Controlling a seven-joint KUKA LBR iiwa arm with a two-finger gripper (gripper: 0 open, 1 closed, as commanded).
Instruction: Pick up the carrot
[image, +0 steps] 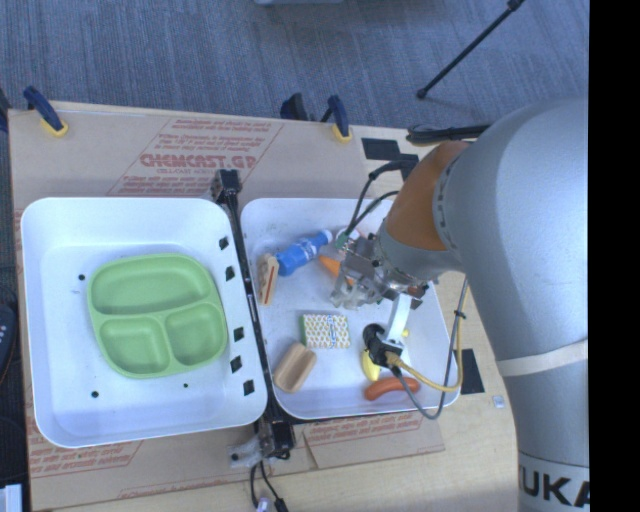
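The carrot (329, 265) shows as a small orange piece in the right bin (300, 212), just right of a blue bottle (298, 254); its right end is hidden under the gripper. My gripper (352, 287) hangs low over the bin's middle, just right of and slightly below the carrot, close to or touching it. The grey arm with its orange band (420, 205) comes in from the right and covers the bin's right side.
The right bin also holds a toast slice (267, 278), a checkered sponge (325, 330), a bread roll (293, 367), a yellow piece (371, 368) and an orange-red sausage shape (390, 390). A green divided plate (158, 315) lies in the left bin (45, 230).
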